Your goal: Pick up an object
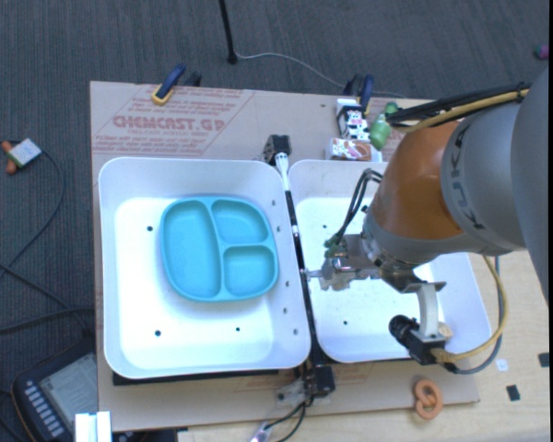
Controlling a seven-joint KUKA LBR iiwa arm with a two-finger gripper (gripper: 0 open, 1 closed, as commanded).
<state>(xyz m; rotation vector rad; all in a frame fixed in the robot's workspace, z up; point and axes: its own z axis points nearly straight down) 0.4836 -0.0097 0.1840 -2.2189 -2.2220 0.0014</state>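
We see the blue plate (219, 250) lying flat in the left bin (129, 201), while the arm (452, 187) hangs over the right bin (350, 339) with its gripper (335, 273) low near the divider, and we cannot tell how its grip stands.

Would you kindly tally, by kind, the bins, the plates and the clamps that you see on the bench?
Shallow white plastic bins: 2, left and right
Light blue plastic plate with three compartments: 1, in the left bin
Blue-handled clamps on the board's far edge: 2
Total: 5
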